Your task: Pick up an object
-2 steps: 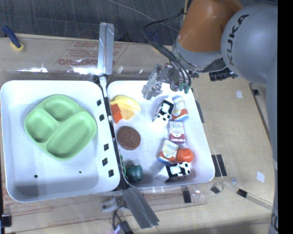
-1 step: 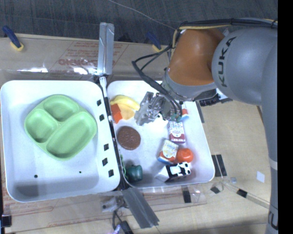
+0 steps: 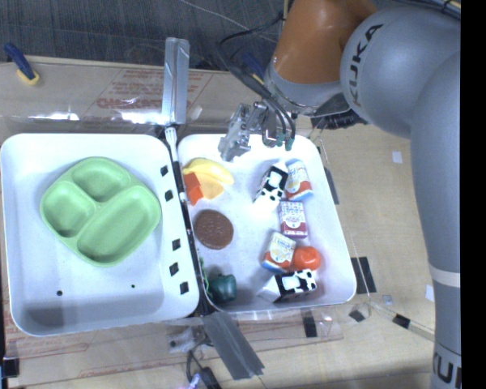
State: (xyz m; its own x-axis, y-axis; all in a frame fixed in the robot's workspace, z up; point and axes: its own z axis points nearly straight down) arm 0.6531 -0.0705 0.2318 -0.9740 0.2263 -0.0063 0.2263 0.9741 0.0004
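Observation:
My gripper [image 3: 236, 138] hangs over the far edge of the right bin [image 3: 332, 241], its fingers slightly apart with nothing between them. Just below it lie a yellow banana-shaped piece [image 3: 210, 173] and an orange block [image 3: 193, 187]. Further in are a brown round cookie [image 3: 214, 228], a black-and-white cow-patterned carton [image 3: 270, 185], several small red-and-white cartons [image 3: 294, 217], an orange-red ball [image 3: 307, 258], another cow-patterned piece [image 3: 296, 284] and a dark green object [image 3: 221, 285] at the near left corner.
The left bin [image 3: 32, 298] holds a green divided plate [image 3: 101, 209]. A metal divider [image 3: 176, 79] runs between the bins at the back. The grey arm with its orange band [image 3: 324, 31] fills the upper right.

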